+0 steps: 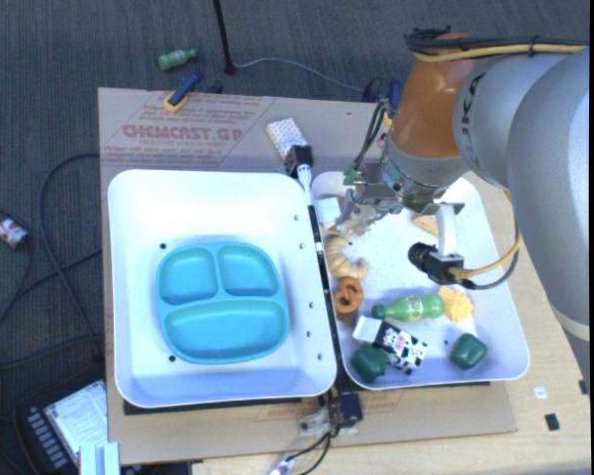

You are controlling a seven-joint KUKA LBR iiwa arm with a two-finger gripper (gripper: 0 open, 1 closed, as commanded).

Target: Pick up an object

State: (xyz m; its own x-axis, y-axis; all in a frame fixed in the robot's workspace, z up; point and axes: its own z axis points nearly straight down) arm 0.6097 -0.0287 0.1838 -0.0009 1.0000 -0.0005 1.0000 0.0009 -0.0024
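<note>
My gripper [348, 228] hangs over the upper left part of the right bin [505, 359], just above a tan croissant-shaped toy [341, 258]. Below that toy lies a small brown ring [347, 296]. Further down are a green bottle [412, 309], a yellow piece [459, 306], a black-and-white cow-patterned block [402, 346] and two dark green items [369, 362] [466, 350]. Whether anything sits between the fingers is hidden by the wrist.
The left bin [129, 265] holds a blue divided tray [221, 298]. A brush [290, 143] lies on the cardboard behind the bins. The arm's bulk covers the right bin's upper right. Cables and small items lie on the floor at left.
</note>
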